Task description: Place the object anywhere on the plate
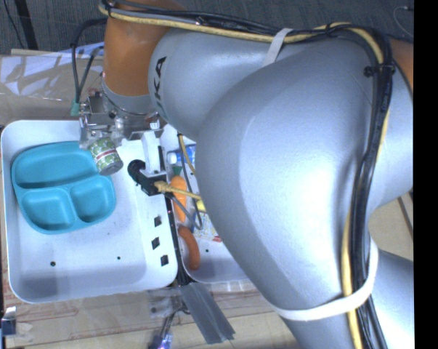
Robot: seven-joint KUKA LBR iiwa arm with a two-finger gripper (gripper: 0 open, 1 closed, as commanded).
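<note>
The bulky grey arm link [291, 180] looms nearest, and beyond it the gripper [100, 138] grips a small round green-and-white jar [106, 156] just over the blue three-compartment plastic plate's [59, 187] right edge, so release remains.

arm [291, 166] shell looks like smooth painted metal or hard plastic, satin grey with soft highlights, and the orange band [128, 49] has the same semi-gloss finish. cables [364, 151] along it are rubbery black and yellow, held by a white plastic-looking strap. plate [59, 187] is matt blue plastic, smooth, no shine to speak of. left bin [73, 267] is smooth white plastic with a mild sheen. gripper [102, 133] is bare metal bits, a little shiny. the small jar [106, 158] at it looks glossy with a printed label. bench [37, 71] reads as pale wood with a clear crinkly plastic sheet on it. floor [51, 6] is dark, rough carpet
</note>
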